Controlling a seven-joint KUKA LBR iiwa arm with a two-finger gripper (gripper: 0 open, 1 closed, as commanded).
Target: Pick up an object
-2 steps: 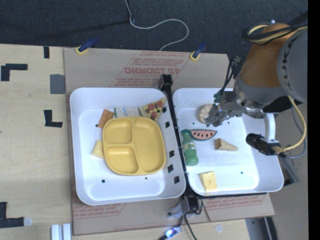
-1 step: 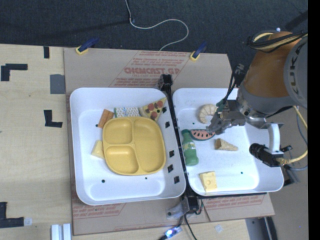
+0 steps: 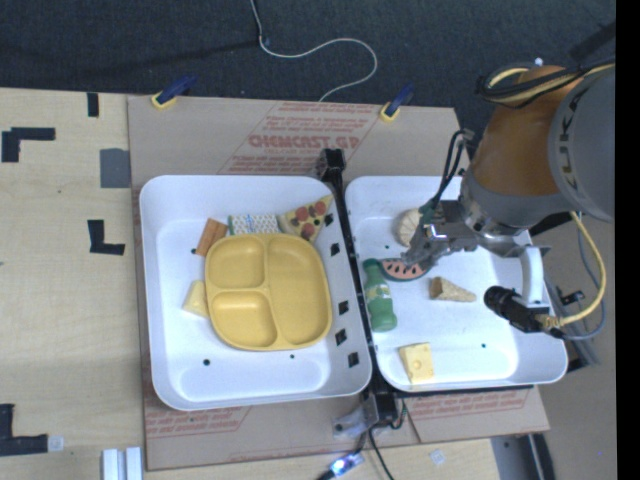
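The yellow plate (image 3: pixel 268 290) hides parts of several toys beneath it.

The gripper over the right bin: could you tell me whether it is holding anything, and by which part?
It cannot be told. The gripper sits low beside the watermelon slice, but nothing shows between its fingers.

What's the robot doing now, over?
Gripper low in right bin, over watermelon slice; grip unclear. Green bottle close beside slice. Cheese wedge and cheese block lie apart.
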